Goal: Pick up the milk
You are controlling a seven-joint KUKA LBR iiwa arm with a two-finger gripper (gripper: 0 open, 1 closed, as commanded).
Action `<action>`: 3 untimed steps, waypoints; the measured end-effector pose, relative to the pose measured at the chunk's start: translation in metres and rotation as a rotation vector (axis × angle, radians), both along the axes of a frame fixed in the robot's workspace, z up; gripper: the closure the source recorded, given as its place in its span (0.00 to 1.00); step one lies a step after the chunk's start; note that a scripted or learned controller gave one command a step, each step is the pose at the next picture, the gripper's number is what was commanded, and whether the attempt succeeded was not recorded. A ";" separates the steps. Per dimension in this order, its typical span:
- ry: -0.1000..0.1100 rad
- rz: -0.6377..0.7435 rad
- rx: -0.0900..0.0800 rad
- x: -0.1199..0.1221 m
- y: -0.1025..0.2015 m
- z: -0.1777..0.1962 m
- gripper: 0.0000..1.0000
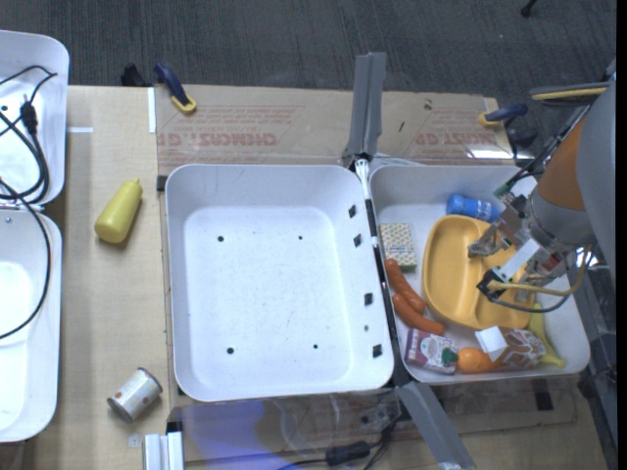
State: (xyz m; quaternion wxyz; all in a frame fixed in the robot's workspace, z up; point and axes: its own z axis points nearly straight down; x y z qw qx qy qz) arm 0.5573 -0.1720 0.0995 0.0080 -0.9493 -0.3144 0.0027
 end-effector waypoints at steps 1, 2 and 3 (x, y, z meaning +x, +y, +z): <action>0.080 0.015 0.054 0.054 -0.018 -0.007 0.00; 0.040 -0.021 0.035 0.053 -0.017 0.007 0.00; -0.004 -0.158 -0.013 -0.007 0.005 0.054 0.00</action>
